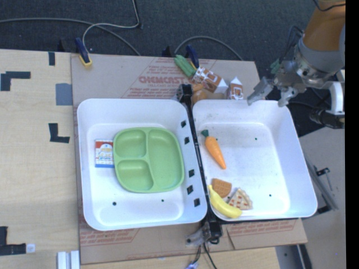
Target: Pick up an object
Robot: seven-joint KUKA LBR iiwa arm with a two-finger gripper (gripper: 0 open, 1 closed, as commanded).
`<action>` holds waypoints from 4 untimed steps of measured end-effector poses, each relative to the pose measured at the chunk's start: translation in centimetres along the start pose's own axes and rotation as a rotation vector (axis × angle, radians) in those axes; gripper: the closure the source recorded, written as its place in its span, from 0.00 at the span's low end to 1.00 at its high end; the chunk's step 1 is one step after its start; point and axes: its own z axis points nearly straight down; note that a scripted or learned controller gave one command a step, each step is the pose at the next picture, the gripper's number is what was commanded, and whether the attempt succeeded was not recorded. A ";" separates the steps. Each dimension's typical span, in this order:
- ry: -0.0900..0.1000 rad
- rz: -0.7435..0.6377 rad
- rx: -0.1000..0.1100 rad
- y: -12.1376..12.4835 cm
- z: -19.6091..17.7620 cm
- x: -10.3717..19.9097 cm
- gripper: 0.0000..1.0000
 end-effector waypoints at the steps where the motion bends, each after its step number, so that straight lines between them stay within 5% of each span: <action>1: 0.001 -0.001 0.002 -3.0 9.7 8.2 0.00; 2: 0.000 0.001 0.001 -5.6 14.9 5.2 0.00; 3: 0.000 0.001 -0.002 -6.0 19.5 5.6 0.00; 4: -0.003 0.001 -0.005 -5.9 18.5 5.6 1.00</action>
